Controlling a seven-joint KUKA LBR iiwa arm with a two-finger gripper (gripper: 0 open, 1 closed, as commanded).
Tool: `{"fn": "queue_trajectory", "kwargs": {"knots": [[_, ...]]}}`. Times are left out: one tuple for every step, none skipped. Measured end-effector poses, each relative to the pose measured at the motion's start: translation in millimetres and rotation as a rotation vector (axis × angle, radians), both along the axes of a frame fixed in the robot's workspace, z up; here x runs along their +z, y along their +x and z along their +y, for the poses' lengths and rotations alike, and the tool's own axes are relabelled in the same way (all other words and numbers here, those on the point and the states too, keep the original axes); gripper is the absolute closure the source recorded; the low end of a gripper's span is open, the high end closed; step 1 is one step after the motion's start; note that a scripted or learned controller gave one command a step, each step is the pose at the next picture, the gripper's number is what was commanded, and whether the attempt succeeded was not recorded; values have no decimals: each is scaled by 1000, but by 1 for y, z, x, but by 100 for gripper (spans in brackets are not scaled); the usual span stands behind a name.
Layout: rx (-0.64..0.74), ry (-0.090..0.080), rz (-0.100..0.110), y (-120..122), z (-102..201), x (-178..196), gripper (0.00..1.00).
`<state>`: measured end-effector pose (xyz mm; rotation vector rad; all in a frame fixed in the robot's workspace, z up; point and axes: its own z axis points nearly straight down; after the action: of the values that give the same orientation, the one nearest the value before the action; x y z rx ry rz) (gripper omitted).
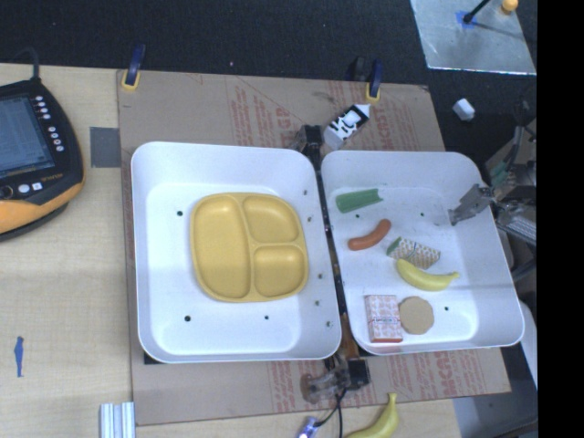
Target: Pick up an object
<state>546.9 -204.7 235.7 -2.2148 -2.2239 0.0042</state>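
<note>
The right bin (pixel 474 313) holds several small objects. A green block (pixel 358 199) lies near its back left, with a reddish sausage (pixel 369 235) just in front of it. A silver wrapped packet (pixel 416 251) sits beside a yellow banana (pixel 425 276). Toward the front edge are a pink-and-white box (pixel 383 318) and a round tan disc (pixel 417 315). My gripper (pixel 467 206) hangs over the bin's right side, apart from all of these and well right of the packet. Nothing shows in its grasp.
The left bin (pixel 164 327) holds a yellow divided plate (pixel 248 245). A teach pendant (pixel 32 153) lies on the bench at far left. Another banana (pixel 380 420) rests on the cardboard in front of the bins, and a black-and-white object (pixel 347 123) sits behind them.
</note>
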Motion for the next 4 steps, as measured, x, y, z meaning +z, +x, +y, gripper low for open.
{"fn": "queue_trajectory", "kwargs": {"knots": [[2, -1, 1, 39, 71, -123, 0], [2, -1, 1, -22, 50, -144, 0], [7, -3, 0, -21, 49, -133, 100], [7, -3, 0, -21, 49, -133, 0]]}}
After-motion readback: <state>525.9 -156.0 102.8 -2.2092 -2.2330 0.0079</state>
